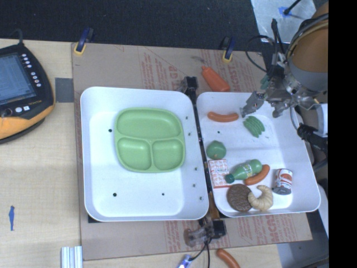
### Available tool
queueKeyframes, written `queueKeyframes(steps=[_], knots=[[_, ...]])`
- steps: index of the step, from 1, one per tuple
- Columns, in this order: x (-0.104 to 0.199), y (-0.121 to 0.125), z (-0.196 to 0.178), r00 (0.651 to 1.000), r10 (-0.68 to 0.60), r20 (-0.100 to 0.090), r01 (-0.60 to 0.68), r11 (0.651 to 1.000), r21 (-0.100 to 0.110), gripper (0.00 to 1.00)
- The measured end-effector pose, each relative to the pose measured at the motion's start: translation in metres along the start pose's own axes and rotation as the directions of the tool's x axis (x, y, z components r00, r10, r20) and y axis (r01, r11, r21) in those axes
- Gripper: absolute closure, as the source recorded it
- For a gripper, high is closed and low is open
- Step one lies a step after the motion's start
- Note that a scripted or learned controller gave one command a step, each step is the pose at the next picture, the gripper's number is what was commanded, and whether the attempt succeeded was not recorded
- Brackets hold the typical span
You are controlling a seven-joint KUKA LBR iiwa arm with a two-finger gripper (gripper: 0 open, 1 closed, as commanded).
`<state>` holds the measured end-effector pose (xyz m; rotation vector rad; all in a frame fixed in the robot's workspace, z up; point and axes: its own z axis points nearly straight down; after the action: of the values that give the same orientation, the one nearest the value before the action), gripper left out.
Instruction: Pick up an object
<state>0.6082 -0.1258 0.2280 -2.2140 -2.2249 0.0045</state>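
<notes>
The right bin holds several toy foods. At its far end lie an orange sausage and a ribbed green pickle. A green ball sits at the left wall. Toward the near end are a red-and-white packet, a green bottle, a second sausage, a small can, a brown cookie and a croissant. My gripper hangs over the bin's far end, just beyond the pickle. It is open, with nothing between its fingers.
The left bin holds a green divided plate. An orange carrot lies on the bench beyond the bins, and another sausage lies in front of them. A teach pendant rests at the far left.
</notes>
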Motion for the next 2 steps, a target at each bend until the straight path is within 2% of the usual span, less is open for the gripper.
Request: queueKeyframes(steps=[1, 2], knots=[[-0.043, 0.015, 0.065, 1.000, 0.000, 0.002, 0.000, 1.000, 0.002, 0.00], [-0.049, 0.022, 0.137, 1.000, -0.001, 0.001, 0.001, 1.000, 0.002, 0.00]])
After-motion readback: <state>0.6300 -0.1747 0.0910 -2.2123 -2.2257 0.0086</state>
